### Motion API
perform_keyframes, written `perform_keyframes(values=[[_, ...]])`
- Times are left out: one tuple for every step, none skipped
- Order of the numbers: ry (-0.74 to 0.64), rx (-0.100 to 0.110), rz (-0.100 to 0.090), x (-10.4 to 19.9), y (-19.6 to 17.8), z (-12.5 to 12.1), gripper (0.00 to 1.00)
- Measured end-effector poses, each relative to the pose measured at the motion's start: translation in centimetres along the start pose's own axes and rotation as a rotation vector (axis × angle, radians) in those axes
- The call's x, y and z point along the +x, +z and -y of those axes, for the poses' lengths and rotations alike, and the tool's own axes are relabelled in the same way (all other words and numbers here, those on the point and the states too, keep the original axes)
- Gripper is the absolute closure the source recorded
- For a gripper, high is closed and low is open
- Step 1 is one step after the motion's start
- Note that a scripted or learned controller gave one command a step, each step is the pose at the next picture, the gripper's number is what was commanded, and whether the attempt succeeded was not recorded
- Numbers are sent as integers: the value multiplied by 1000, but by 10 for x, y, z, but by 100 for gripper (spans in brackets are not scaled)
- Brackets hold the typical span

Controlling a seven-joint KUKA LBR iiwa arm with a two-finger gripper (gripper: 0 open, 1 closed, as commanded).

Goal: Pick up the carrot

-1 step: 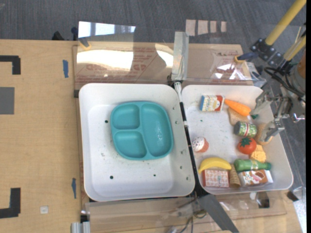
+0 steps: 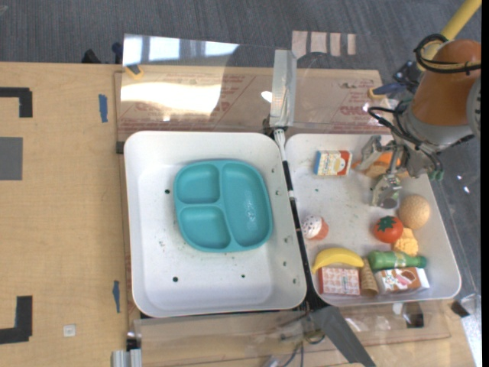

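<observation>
Two metal fingers (image 2: 386, 193) of the gripper (image 2: 386, 199) hung over the right bin (image 2: 451, 281); whether they gripped anything could not be told. An orange carrot-like piece (image 2: 392, 159) lay just behind them.

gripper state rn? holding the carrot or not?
Gripper: low over the right bin, near its back edge. Open or shut cannot be told, nor whether it has the carrot.

bright, even overhead light. strong white glare lies on the clear panel (image 2: 179, 82) at the upper middle of the frame. shadows under the toys in the right bin (image 2: 447, 281) are short and soft. focus is slightly soft throughout, with mild grain on the dark floor (image 2: 229, 6).
</observation>
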State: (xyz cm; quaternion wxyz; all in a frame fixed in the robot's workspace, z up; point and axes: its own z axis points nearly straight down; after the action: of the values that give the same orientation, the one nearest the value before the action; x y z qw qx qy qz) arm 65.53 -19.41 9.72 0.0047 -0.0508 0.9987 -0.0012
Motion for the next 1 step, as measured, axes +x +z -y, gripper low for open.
perform_keyframes(values=[[-42, 2, -19, -11, 10, -12, 0]])
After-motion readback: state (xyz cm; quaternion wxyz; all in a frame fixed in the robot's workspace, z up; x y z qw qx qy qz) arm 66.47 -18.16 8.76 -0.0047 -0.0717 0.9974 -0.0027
